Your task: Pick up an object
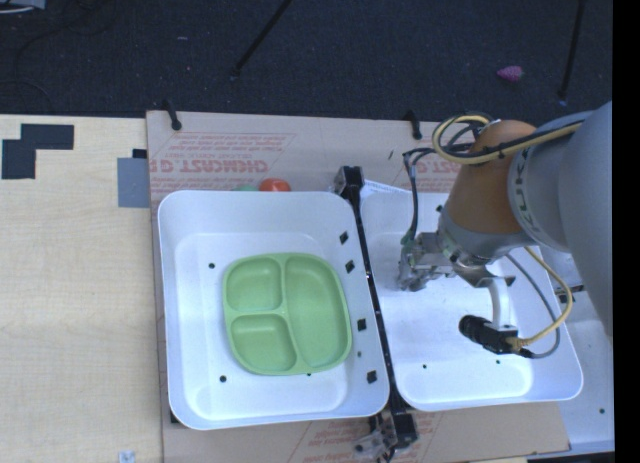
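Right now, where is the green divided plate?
In the camera view, the green divided plate lies flat in the middle of the left bin, left of the divider between the bins, apart from the arm over the right bin.

A light green divided plate (287, 312) with three compartments lies flat, face up, in the middle of the left white bin (190, 251). Two compartments sit toward the far side, one larger along its right. It looks clean.
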`<state>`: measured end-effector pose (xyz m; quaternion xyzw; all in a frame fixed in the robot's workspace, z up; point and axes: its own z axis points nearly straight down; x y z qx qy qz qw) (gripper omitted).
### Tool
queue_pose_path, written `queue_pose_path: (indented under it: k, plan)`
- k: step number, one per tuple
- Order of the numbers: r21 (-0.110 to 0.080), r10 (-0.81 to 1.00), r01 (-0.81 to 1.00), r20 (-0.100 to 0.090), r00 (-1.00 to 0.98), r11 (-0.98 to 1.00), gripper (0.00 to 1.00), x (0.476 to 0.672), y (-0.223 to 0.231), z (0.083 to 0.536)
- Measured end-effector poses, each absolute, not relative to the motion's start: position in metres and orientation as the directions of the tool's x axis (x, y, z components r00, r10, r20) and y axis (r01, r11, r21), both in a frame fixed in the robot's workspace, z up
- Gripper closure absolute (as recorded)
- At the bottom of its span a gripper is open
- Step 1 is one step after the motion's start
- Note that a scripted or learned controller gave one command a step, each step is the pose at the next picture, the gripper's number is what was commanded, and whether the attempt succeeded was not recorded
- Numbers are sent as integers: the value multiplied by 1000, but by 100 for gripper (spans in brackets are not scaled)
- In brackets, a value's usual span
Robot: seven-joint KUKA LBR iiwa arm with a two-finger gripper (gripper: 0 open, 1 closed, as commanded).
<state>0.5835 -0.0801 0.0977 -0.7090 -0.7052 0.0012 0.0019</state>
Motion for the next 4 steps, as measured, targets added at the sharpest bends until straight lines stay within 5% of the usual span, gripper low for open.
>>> queue_pose_path:
  k: [4]
  plan:
    - [3, 1000, 1000, 0, -1, 1, 100, 582, -80, 287]
